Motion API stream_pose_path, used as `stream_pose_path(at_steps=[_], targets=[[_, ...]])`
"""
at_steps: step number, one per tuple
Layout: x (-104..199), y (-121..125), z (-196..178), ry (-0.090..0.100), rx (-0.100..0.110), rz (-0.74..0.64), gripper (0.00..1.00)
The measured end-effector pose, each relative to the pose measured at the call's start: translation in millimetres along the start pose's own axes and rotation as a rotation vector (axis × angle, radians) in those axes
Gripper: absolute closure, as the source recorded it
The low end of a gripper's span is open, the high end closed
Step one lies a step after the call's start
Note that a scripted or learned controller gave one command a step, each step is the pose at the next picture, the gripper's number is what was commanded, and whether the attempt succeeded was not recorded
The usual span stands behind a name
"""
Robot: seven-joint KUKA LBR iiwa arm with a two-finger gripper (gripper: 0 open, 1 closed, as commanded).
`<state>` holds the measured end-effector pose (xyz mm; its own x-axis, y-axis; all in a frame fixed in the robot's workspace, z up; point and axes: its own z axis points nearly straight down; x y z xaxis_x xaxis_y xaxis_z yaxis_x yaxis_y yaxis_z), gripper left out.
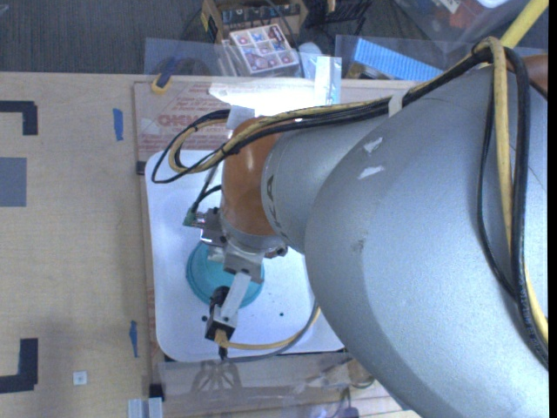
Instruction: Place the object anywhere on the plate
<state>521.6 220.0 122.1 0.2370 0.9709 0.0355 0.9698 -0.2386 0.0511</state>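
We see the grey arm (400,233) coming in from the right, bulky and close to the camera, bent down into the white bin (170,225). The orange band (248,190) sits just above the wrist, and the wrist points straight down. The gripper (239,261) hangs low over the bin; we cannot tell if it is open or closed, since the wrist covers it. The blue plate (197,275) lies directly under the gripper, its rim poking out to the gripper's left. The wrist hides the plate's middle, so we cannot tell what rests there.
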Motion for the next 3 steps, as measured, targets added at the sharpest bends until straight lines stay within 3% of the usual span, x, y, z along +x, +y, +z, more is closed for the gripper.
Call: stream_pose_path(at_steps=[1,2,3], targets=[[-5.7,-7.4,-19.1,-0.051,0.04,0.592,1.0],[0.9,-24.6,-78.5,-0.048,0.045,0.428,1.0],[16.2,52.7,-78.4,-0.052,0.038,0.65,1.0]])
